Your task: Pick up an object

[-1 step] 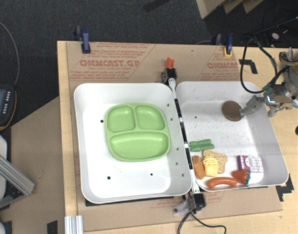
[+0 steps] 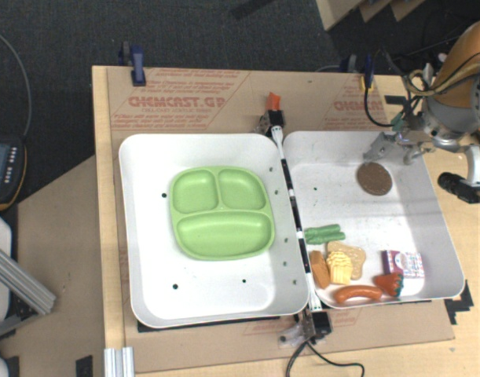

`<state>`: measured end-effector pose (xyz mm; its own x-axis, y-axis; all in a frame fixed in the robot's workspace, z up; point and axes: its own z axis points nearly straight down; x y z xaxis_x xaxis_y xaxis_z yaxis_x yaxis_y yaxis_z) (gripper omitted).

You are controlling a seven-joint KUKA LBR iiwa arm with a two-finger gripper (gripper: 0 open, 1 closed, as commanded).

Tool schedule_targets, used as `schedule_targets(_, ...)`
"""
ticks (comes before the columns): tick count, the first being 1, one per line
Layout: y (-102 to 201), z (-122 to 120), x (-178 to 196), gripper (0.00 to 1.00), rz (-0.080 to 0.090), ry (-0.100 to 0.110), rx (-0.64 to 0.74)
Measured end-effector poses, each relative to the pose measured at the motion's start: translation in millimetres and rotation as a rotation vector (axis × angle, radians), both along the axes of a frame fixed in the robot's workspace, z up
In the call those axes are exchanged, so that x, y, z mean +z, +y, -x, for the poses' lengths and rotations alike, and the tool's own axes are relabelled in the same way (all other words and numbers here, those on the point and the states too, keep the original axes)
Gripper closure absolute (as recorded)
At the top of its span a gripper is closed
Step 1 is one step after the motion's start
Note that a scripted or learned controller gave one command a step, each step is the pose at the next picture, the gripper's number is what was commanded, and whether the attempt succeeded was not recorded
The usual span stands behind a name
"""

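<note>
In the right bin [image 2: 428, 210], a brown round patty [image 2: 375, 179] lies flat near the back. My gripper [image 2: 398, 151] hangs just behind and above it at the bin's far rim, open, with nothing between its fingers. Small food items are clustered at the bin's front: a green pea pod [image 2: 324, 233], a tan cracker [image 2: 346, 252], a yellow corn piece [image 2: 340, 269], an orange carrot [image 2: 320, 270], a red sausage [image 2: 357, 294], a red piece [image 2: 390, 283] and a purple-and-white carton [image 2: 404, 264].
The left bin [image 2: 145, 171] holds a green divided plate [image 2: 221, 212] at its middle. A divider with clamps [image 2: 287, 187] runs between the bins. Cables and a black fitting [image 2: 459, 185] sit by the right bin's far right edge.
</note>
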<state>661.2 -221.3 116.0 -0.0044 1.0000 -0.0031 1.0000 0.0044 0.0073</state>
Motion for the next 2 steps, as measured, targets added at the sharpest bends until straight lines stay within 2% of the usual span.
schedule_targets(1,16,15,-33,0.0,-0.004,0.011,-0.003)
schedule_targets(2,14,11,-16,1.0,0.003,-0.003,-0.002)
